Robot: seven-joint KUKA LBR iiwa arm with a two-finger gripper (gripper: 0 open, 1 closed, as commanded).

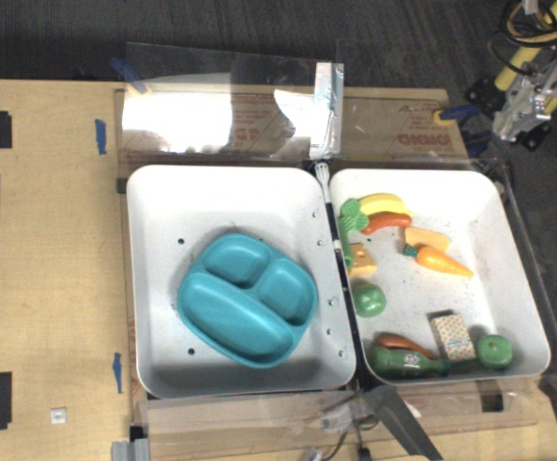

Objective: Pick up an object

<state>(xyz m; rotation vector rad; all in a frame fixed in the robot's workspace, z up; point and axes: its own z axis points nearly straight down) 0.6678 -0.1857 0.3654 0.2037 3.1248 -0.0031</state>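
The gripper (526,113) is parked up past the right bin (520,277), beyond its far corner, and whether it's apart or together can't be told tbh. A toy carrot (442,260) and banana (382,203) are scattered in that bin, and a teal divided plate (248,298) is sat in the left bin (154,257).

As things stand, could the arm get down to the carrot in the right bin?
Probably yes. The carrot lies on open floor in the right bin, apart from its neighbours, with nothing above it. The gripper sits beyond the bin's far right corner.
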